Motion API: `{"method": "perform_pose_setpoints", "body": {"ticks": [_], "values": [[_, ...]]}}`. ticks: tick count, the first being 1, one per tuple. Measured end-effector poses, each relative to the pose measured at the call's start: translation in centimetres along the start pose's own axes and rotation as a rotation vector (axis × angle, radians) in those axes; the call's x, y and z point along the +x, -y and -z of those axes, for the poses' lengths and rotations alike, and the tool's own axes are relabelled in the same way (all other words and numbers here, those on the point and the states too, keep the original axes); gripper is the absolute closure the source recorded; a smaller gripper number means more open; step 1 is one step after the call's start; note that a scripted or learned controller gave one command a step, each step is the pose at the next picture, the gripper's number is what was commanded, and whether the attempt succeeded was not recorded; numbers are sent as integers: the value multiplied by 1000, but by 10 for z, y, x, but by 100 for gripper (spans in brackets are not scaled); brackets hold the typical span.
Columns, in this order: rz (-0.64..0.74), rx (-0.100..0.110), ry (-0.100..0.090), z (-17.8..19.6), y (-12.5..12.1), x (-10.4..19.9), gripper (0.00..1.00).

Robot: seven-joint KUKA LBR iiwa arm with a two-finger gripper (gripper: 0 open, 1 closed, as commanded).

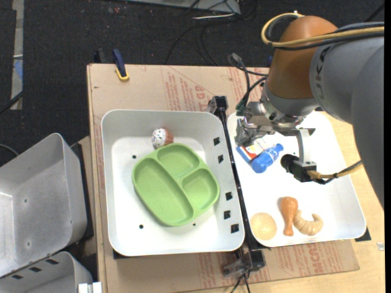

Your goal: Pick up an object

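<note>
- Risk: the claw (252,133) hangs over the far left corner of the right bin (342,163), close to the wall between the two bins. A descent from here could likely strike that wall or the bin rim rather than land on anything.
- Risk: the nearest thing to pick, a blue bottle (267,159), lies on its side just beside and below the claw, not squarely under it. A grip that lands off centre would probably push or roll the bottle away.
- Risk: a red and white packet (246,151) touches the bottle's near end. The claw might catch both or pinch only the packet's edge, and the hold could slip on lifting.
- Whether the claw is open or closed cannot be told from this view, and nothing is visibly held in it.
- Pose: the grey arm (342,60) reaches in from the right, its orange band (302,41) high above the wrist, and the wrist points down into the right bin.
- Elsewhere in the right bin, well apart from the claw, lie a toy drumstick (288,211), a curved pastry (308,224) touching it, and a round bun (264,226).
- The left bin (122,133) holds a green divided plate (176,185) and a small ball (160,138) just beyond it.
- Both bins sit on a cardboard-covered surface (159,84).
</note>
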State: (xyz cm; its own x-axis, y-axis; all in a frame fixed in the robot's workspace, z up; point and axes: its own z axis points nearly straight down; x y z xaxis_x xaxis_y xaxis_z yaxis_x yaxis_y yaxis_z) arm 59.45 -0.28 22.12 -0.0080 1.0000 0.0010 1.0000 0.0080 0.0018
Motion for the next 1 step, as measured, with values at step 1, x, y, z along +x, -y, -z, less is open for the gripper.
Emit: {"method": "perform_pose_setpoints", "body": {"ticks": [1], "values": [[0,-1,-1,11,-13,50,100]]}}
